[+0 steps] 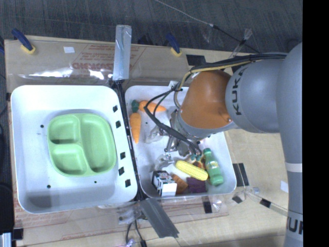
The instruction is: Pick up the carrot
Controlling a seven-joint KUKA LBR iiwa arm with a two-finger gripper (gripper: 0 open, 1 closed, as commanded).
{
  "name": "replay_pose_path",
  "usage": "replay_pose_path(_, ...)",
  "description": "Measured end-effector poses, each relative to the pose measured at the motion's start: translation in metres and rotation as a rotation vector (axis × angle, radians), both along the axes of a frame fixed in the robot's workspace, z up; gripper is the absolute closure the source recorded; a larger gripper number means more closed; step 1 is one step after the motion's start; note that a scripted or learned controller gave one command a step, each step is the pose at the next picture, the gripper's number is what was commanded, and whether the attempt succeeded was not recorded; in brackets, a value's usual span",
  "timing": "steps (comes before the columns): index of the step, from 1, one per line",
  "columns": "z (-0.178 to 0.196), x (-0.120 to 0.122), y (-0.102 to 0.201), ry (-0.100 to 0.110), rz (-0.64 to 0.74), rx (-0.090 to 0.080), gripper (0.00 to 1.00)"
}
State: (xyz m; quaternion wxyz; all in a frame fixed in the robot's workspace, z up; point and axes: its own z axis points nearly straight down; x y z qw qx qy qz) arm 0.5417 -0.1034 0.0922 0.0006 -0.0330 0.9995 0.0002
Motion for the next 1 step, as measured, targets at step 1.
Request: replay_pose_path(1,0.0724,-0.0318,-0.0541,-0.004,0.260,-0.003,0.00)
